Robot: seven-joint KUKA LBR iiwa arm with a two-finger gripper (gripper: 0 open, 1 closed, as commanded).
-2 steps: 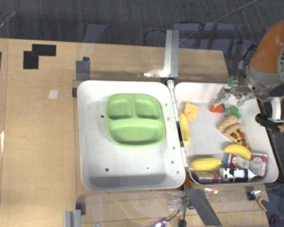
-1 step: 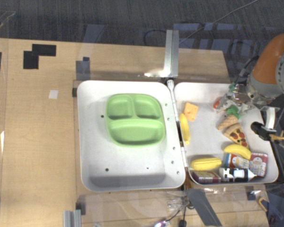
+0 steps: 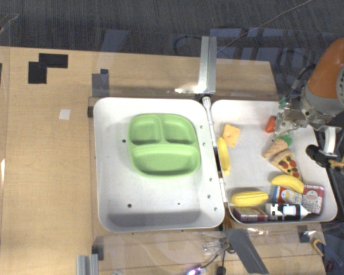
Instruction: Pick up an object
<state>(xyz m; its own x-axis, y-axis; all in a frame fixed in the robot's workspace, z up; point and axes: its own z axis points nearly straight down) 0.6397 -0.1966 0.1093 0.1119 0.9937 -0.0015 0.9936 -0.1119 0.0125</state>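
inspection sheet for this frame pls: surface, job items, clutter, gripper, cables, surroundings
Surface: light wooden bench bearing two shallow white bins, left bin and right bin.
Job's things: right bin holds an orange cheese wedge, a yellow banana, a pizza slice, a second yellow banana, a yellow corn cob, a small red piece and packaged items along the near wall.
Clutter: green three-compartment plate in the left bin.
Grippers: gripper over the right bin's far right corner; finger state unclear.
Cables: thin cable across the floor.
Surroundings: dark carpet.
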